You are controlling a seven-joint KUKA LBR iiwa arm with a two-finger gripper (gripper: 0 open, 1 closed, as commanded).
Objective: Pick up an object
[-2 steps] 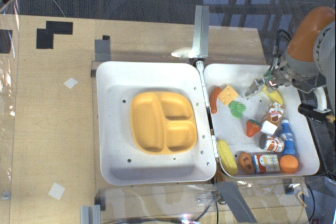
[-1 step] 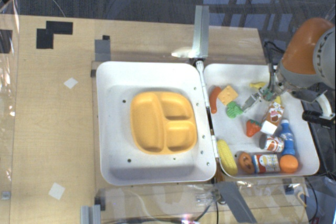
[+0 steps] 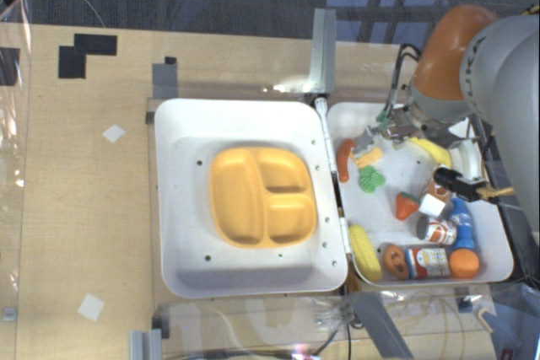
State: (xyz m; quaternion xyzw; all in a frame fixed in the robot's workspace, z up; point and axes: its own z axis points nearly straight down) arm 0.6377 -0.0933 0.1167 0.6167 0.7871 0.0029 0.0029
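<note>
Yellow tray (image 3: 261,196) fills left bin (image 3: 181,265); toy food crowds right bin (image 3: 498,261); end effector (image 3: 377,136) grip unclear.

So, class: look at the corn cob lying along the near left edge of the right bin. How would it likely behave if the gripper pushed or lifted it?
The corn cob looks long and rounded, so a sideways push would probably roll it. It looks like a toy, so likely light and stiff. It lies close against the bin wall, which may hinder a grasp.
</note>
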